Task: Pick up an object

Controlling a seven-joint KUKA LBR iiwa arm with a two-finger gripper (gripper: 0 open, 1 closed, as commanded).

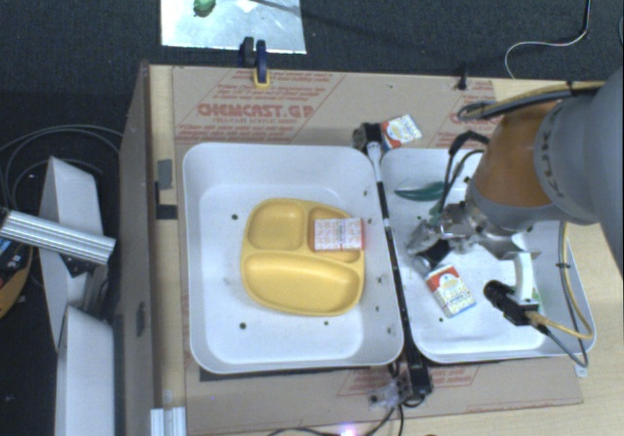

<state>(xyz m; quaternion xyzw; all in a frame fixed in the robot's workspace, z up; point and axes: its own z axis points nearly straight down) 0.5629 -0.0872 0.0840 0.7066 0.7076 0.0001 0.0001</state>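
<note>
Reaching in from your right, the arm [546, 166] hangs low over the right bin [546, 341], its gripper [436, 241] down among the objects there.

Your bench [283, 107] carries two bins side by side: the left bin [210, 229] holds a yellow tray [292, 278] with a small pack [337, 233] lying in its upper right compartment, likely parked out of play. In the right bin, a carton [450, 290] with a red end lies flat just below the gripper, near it and apparently apart; a green item [421, 193] sits above, partly hidden by the wrist. Nothing shows between the fingers, and you cannot tell how wide they stand. The low pose suggests a grasp is being tried on the carton or a neighbour. A second carton [401, 131] rests outside the bins.
</note>
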